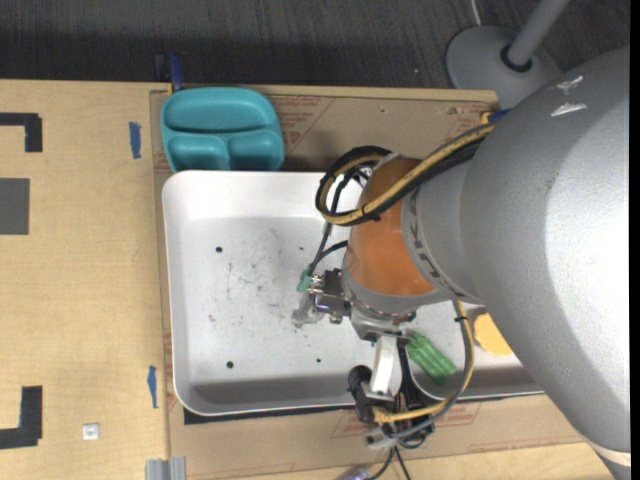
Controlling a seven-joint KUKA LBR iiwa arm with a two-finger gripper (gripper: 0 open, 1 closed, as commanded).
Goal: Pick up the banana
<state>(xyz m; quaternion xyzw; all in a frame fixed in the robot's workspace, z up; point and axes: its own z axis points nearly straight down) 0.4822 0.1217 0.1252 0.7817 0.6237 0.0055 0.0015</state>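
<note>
Banana: a yellow patch (492, 336) at four o'clock, just past the arm (520, 228), may be it, though mostly hidden. The hand (318, 303) hangs low over the white bin (200, 268) near centre; whether it grips anything I cannot tell. Judged step: approach. Next, the hand must shift toward that patch.

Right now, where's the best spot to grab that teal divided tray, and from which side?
Probably by the thin upright wall that splits the near half of the teal tray, coming straight down. The tray lies flat, open side up, and its near edge lies beside the white bin, crowding a side approach.
</note>
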